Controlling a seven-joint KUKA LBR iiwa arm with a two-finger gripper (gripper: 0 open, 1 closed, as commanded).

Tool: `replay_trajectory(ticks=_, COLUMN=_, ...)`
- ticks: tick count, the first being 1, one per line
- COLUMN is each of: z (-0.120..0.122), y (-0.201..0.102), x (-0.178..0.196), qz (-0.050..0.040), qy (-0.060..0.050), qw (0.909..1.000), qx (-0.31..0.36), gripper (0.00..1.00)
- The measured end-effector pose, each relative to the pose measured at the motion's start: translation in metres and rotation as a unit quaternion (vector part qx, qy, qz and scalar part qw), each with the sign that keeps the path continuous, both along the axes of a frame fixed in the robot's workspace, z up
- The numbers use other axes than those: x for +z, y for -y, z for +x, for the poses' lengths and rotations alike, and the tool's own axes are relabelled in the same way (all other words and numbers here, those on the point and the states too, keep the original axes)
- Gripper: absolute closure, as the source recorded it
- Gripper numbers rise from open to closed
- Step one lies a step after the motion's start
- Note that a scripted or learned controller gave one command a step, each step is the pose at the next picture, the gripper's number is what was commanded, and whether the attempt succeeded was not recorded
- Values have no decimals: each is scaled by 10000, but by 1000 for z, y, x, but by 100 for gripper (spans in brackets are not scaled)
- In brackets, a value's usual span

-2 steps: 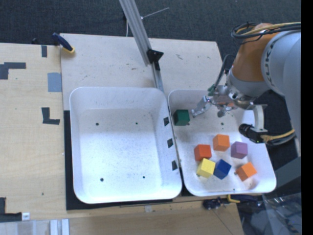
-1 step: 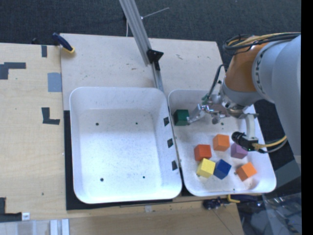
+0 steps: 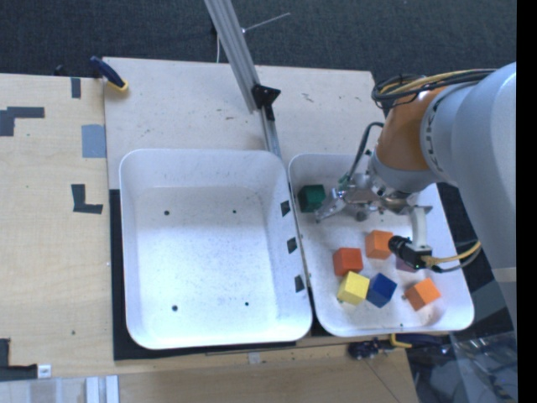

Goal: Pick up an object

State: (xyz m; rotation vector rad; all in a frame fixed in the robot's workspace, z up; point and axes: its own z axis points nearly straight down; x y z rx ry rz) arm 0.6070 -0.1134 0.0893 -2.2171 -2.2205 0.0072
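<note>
Reaching into the right bin (image 3: 453, 309), the pincer (image 3: 329, 209) sits low beside the green block (image 3: 312, 196), which lies near that bin's upper left corner. Its fingers look slightly spread with nothing between them, though the detail is small. To do this well, I judge the pincer should centre over the block so one finger drops on each side, then close squarely; the bin wall just left leaves little room. Other blocks lie well apart toward the near edge: red (image 3: 347, 260), yellow (image 3: 353, 288), blue (image 3: 381, 290), two orange (image 3: 378, 243) (image 3: 424, 293). The left bin (image 3: 201, 162) holds no blocks.
</note>
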Motion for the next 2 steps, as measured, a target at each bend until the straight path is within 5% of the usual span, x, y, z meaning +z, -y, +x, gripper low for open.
replay_trajectory(ticks=1, z=1, y=-1, x=12, qz=4, qy=15, qw=10000, qx=5, gripper=100)
replay_trajectory(ticks=2, z=8, y=6, x=60, qz=0, qy=44, qw=10000, qx=-4, gripper=100)
